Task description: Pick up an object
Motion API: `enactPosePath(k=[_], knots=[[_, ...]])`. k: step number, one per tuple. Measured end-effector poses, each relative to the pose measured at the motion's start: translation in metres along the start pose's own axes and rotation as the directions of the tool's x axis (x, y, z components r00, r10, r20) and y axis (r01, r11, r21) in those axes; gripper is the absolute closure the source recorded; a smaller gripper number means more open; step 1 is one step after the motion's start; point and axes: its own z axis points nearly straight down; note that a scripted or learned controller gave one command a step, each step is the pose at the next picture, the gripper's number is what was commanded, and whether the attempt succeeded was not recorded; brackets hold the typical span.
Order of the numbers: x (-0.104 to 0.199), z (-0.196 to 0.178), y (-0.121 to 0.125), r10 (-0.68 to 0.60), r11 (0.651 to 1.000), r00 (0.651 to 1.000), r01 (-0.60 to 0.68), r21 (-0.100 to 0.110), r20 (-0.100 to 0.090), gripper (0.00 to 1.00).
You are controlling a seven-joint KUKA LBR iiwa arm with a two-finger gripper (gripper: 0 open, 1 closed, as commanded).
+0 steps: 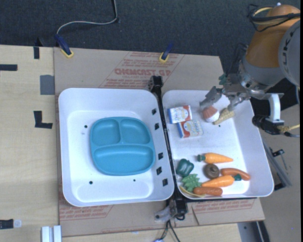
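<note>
While the gripper (pixel 218 109) is hanging over the upper part of the right bin (pixel 252 145), a small rounded object (pixel 209 113), reddish-pink with a paler end, is sitting between its two fingers, which are closed against it on either side. The object is showing just above the white bin floor, near the bin's far wall, and whether it is touching the floor cannot be told.

Just beside it to the left, a small carton (pixel 180 114) with a blue and white label is lying flat, and a second packet (pixel 190 129) with red and blue print is lying against it; the writing on both is too small to read. The only legible lettering is the red print on the cardboard sheet (pixel 136 69) under the bins, reading roughly "CHEMCAST GP".

Open white floor is lying to the right of the object and below it, as far as the bin's right wall. Toward the near end of the bin, a carrot (pixel 218 158), a brown round piece (pixel 211 171), another carrot (pixel 216 182), a red-orange pepper shape (pixel 237 174) and green vegetable pieces (pixel 186 173) are crowding together.

In the left bin (pixel 70 135), a blue divided plate (pixel 123 145) is resting in the middle, with bare floor around it. Two clamps (pixel 64 45) with yellow and blue handles are gripping the cardboard's far edge.
</note>
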Motion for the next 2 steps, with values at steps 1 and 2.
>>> enactPosePath(k=[1, 2], knots=[[-0.037, 0.139, 0.053, 0.000, 1.000, 1.000, 0.000, -0.004, 0.003, 0.00], [-0.037, 0.129, 0.054, -0.001, 1.000, 1.000, 0.001, -0.006, 0.006, 1.00]])
